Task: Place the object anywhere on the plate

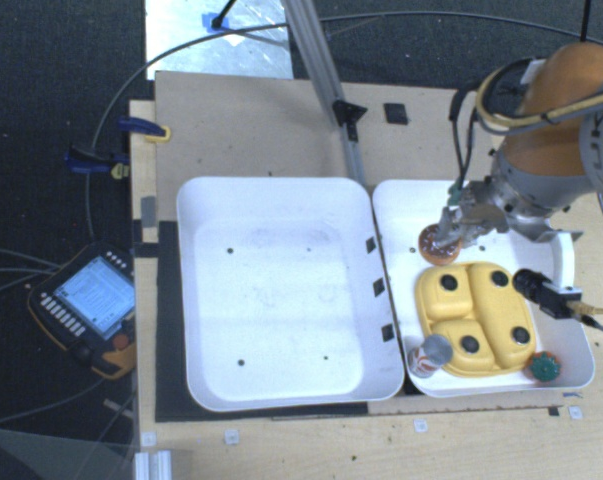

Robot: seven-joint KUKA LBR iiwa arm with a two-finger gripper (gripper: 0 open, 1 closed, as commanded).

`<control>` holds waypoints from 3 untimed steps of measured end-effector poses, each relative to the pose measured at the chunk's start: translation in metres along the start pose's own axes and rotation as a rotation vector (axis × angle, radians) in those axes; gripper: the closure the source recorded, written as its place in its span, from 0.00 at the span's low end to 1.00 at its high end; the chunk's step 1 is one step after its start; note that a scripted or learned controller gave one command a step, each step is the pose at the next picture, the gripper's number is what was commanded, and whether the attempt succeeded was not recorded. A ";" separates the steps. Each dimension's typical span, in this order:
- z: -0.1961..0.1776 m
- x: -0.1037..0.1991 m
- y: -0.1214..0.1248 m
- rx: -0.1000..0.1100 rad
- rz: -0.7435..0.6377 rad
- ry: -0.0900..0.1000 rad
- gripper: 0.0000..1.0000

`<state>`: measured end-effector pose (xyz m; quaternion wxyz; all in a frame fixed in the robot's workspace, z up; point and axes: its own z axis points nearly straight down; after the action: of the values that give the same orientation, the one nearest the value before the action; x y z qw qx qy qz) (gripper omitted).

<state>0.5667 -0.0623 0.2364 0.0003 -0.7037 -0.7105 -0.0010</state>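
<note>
- Hovering in the right bin (581,368), the gripper (449,230) is just above a brown round object (439,248); its grip cannot be judged.
- The yellow plate (478,318) lies right below, lower right of frame.

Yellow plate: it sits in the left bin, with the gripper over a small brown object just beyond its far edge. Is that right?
Not quite: the camera view shows the yellow plate in the right bin, not the left one. The rest holds: the gripper is over a small brown object just beyond the plate's far edge.
</note>
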 end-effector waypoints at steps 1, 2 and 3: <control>0.007 0.055 0.002 0.000 -0.001 0.001 1.00; 0.019 0.104 -0.009 0.001 0.000 0.000 1.00; 0.012 0.149 -0.026 0.001 -0.001 0.001 1.00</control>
<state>0.5393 0.0862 0.2247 0.0008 -0.7035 -0.7107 -0.0009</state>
